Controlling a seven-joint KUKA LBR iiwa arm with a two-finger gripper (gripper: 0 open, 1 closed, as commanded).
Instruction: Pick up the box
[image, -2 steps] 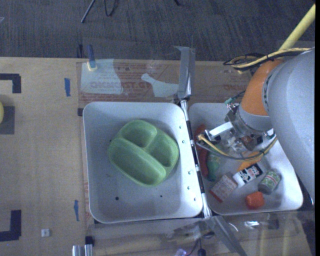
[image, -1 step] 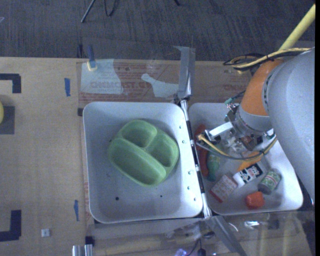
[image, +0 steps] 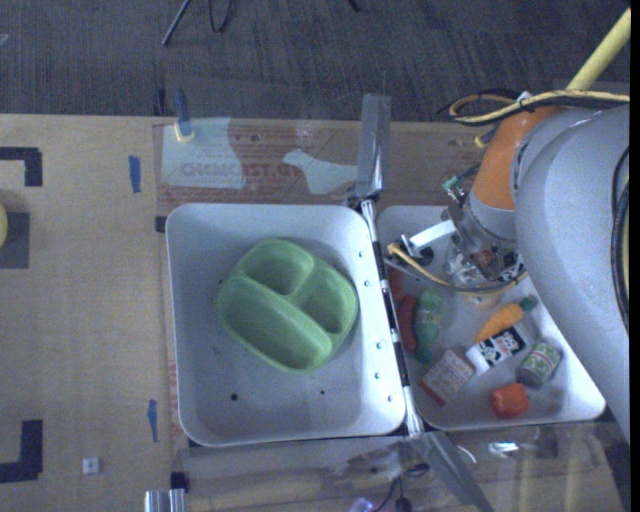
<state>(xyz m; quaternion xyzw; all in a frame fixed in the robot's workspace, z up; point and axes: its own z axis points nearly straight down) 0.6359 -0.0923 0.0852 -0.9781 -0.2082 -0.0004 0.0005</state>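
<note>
A small brown and red box (image: 447, 373) lies near the front of the right bin (image: 580, 405). Beside it on the right is a white carton with black patches (image: 497, 349). My gripper (image: 476, 270) hangs over the back of the right bin, under the orange wrist band (image: 497, 170), and above and behind the box. Its wrist and cables hide what lies directly below it.
Around the box in the right bin lie a red chili (image: 405, 322), a green bottle (image: 429, 320), a carrot (image: 500, 320), a small can (image: 540, 363) and a red-orange piece (image: 510, 400). The left bin (image: 200, 400) holds a green divided plate (image: 288, 302). My grey arm covers the right side.
</note>
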